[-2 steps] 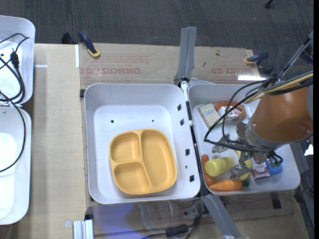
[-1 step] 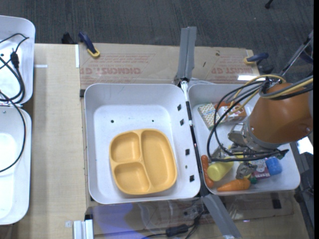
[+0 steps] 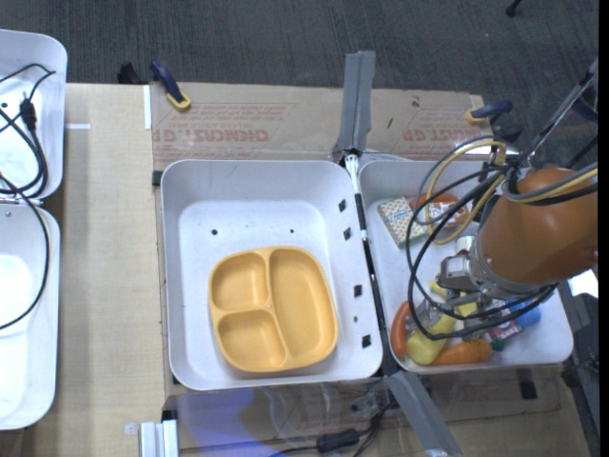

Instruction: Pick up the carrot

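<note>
Dark carpet surrounds a wooden bench [image 3: 105, 255] covered in part by a cardboard sheet [image 3: 285, 122], on which two shallow white bins sit side by side.

Camera view, left bin [image 3: 181, 255]: it holds a yellow divided plate [image 3: 274, 307] lying flat near its front wall, well apart from my work; I judge it a spare object that plays no part in this pick.

Camera view, right bin [image 3: 376, 255]: the clutter lies here, so my arm [image 3: 547, 231] reaches in from the right and hangs low over the front half. My pincer [image 3: 455, 298] sits among loose cables just above the front corner; whether it is wide, narrow or holding anything I cannot tell, because wrist and wiring cover it. The carrot [image 3: 466, 352] lies on its side against the front wall, just below my pincer, touching a yellow toy [image 3: 425, 348] on its left and close to a red piece [image 3: 400, 324] by the divider. A printed packet [image 3: 400, 219] rests near the back, apart from this group.

I judge that I am placed low and forward because the carrot is wedged at the wall; its crowded neighbours could be taken by mistake.
</note>
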Available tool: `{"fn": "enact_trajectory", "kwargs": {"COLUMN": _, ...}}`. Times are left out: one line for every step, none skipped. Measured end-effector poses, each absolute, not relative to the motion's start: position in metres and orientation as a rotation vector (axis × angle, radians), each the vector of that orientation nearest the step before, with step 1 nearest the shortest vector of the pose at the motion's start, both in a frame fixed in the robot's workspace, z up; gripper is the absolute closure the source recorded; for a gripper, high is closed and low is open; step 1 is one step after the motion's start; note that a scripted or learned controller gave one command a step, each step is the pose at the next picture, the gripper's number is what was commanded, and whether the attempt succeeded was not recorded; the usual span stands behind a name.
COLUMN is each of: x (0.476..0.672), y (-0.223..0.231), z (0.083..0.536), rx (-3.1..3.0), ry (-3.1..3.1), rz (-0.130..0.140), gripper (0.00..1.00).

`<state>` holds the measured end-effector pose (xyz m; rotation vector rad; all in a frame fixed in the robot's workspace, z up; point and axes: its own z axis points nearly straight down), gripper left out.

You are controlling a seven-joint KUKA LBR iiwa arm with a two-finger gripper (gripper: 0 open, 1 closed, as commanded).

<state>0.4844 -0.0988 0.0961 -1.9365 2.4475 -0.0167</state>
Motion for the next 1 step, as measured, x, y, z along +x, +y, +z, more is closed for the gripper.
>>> {"fn": "enact_trajectory", "kwargs": {"x": 0.4785, "y": -0.0953, "z": 0.0917, "rx": -2.268, "ry": 2.168, "rz": 0.002, "gripper": 0.00}}
